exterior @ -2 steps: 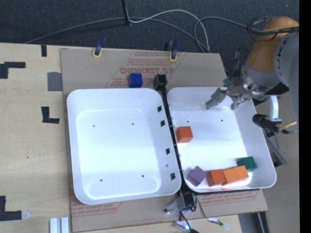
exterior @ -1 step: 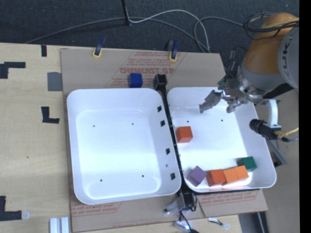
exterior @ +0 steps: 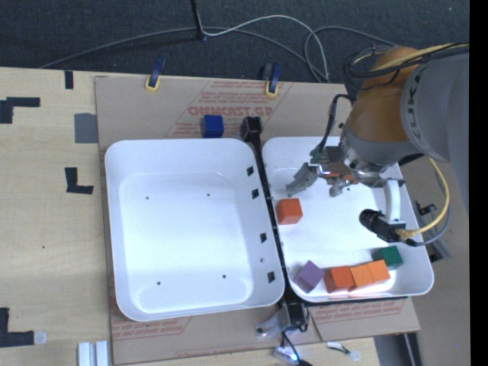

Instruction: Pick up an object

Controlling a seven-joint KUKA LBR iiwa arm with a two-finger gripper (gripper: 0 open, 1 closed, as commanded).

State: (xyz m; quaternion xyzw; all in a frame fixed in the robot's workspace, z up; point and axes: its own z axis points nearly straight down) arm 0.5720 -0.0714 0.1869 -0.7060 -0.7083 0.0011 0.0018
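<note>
White plastic forms two shallow bins set side by side on a sheet of brown cardboard [exterior: 137,105] laid over the bench; the left bin [exterior: 122,166] and the right bin [exterior: 415,284] meet along a dark seam with black clips. Over the far part of the right bin hangs the grey arm [exterior: 435,105] with its orange band, and its gripper [exterior: 319,181] points down toward the bin floor with the two fingers spread apart, nothing between them; the left fingertip [exterior: 299,181] is just beyond an orange cube [exterior: 289,211] that lies on the bin floor near the seam, close to the finger but apart from it. Along the near wall of the right bin sits a row of blocks: a purple block [exterior: 309,275] at the left, then an orange block [exterior: 339,278] touching a paler orange block [exterior: 371,273], and a green block [exterior: 390,257] just to the right and slightly farther back. Outside the bins, a blue cube [exterior: 213,126] rests on the cardboard beyond the far wall of the left bin, and two blue-and-yellow clamps [exterior: 155,75] grip the cardboard's far edge
</note>
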